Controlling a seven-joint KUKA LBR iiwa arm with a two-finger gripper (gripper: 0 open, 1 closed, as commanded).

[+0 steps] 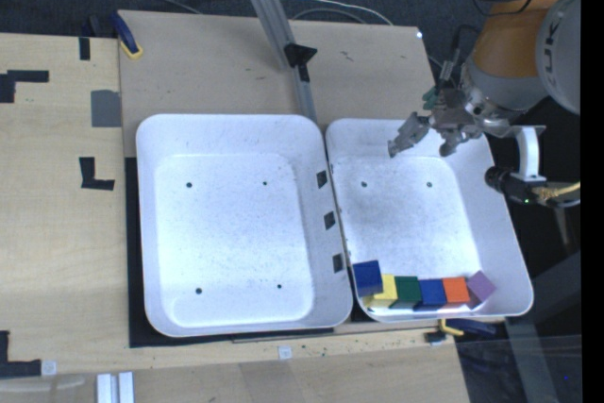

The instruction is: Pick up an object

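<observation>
The gripper (432,142) hangs over the far edge of the right bin (491,231), its two fingers spread apart with nothing between them. The arm (519,24) reaches in from the right, its orange band above the wrist.

The things to pick lie at the opposite end of that same bin: a row of small blocks pressed against the near wall. From left to right they are a blue block (366,276), a yellow block (385,291) partly under it, a green block (407,289), a second blue block (432,293), an orange block (456,291) and a purple block (480,285). They touch one another, so the row reads as one strip whose long axis runs left to right along the near wall.

From the gripper the row lies straight toward the near side, well apart from it, with the bare speckled floor of the bin between. The coming move is, I judge, a travel nearward and a descent; the close packing and the wall just beside the blocks leave little room for a finger, so an end block seems the easier target.

The left bin (151,203) sits just beside the right one.
</observation>
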